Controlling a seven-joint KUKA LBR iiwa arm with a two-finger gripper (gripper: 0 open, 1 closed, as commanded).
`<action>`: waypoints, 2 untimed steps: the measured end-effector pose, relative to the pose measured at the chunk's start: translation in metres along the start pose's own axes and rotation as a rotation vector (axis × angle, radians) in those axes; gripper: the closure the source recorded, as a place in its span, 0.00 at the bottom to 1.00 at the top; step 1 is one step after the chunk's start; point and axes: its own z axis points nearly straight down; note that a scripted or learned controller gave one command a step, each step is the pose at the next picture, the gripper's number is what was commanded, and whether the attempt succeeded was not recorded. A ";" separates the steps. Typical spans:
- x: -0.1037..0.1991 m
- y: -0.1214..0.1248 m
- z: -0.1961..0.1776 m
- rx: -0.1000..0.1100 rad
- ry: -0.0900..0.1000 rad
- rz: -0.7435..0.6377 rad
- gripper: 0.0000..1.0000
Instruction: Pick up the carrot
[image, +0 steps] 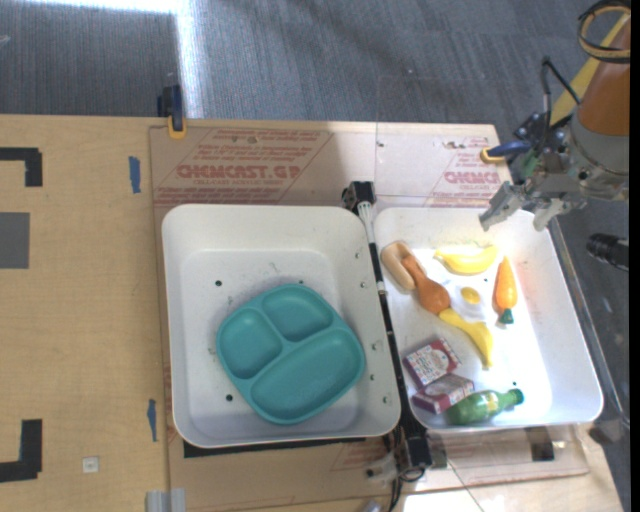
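I see the carrot (506, 286) lying free in the right bin (575, 330), just right of the lemon-yellow wedge (468, 261), and judge it a light, rigid, slick plastic toy best pinched across its thick orange middle, with my end effector (522, 208) hovering empty, fingers apart, beyond it.

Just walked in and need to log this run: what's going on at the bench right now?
A grey robot arm with an orange band reaches in from the right, its end effector hovering open above the far edge of the right shallow white bin. It holds nothing. The small orange carrot lies in that bin, just below the end effector, beside a yellow banana. A teal divided plate sits in the left bin.
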 end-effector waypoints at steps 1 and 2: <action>0.011 -0.029 0.138 0.009 0.004 -0.244 0.00; -0.029 -0.051 0.157 -0.005 0.019 -0.130 0.00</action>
